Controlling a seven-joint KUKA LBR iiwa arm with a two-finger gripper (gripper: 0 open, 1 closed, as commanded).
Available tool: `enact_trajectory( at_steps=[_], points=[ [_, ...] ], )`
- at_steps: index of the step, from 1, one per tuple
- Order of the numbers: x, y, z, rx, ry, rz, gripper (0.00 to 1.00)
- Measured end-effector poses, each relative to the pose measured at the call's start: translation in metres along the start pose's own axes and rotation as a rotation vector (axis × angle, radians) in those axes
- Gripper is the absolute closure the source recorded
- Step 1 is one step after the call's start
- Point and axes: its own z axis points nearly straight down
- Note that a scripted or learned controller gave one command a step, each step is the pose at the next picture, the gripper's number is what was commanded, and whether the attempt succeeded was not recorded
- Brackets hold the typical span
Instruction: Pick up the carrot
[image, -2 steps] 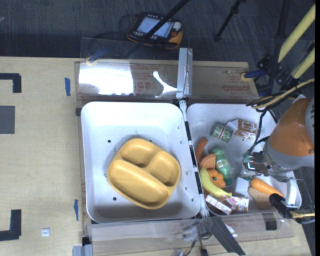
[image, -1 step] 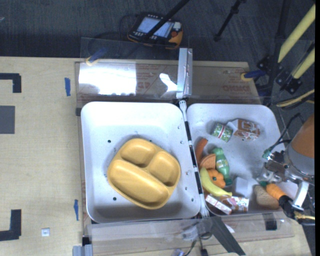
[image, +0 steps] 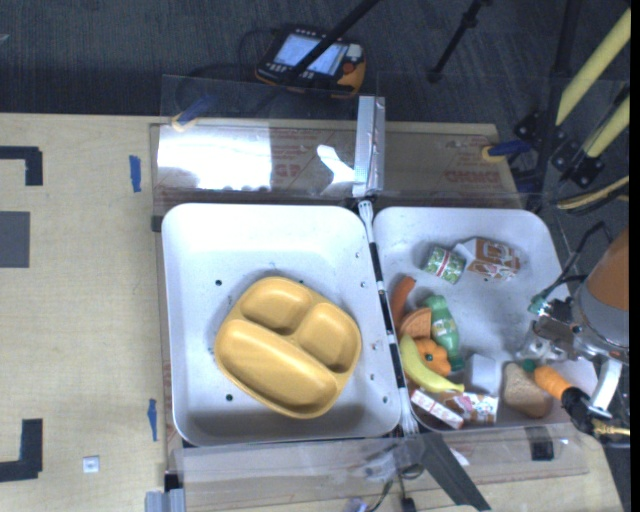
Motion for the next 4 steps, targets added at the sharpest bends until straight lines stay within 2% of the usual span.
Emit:
enact_trajectory(
  at_steps=[1,2,3,4],
  points=[
    [0.004,0.019,0.009,0.012,0.000,0.088,1.00],
    [0.023,-0.012,0.009,0.005,0.006,-0.423,1.00],
    [0.023,-0.012,0.010,0.006,0.004,-0.422,0.00],
    [0.023,-0.011,-0.001,0.002,0.005,-0.421,1.00]
  ],
)
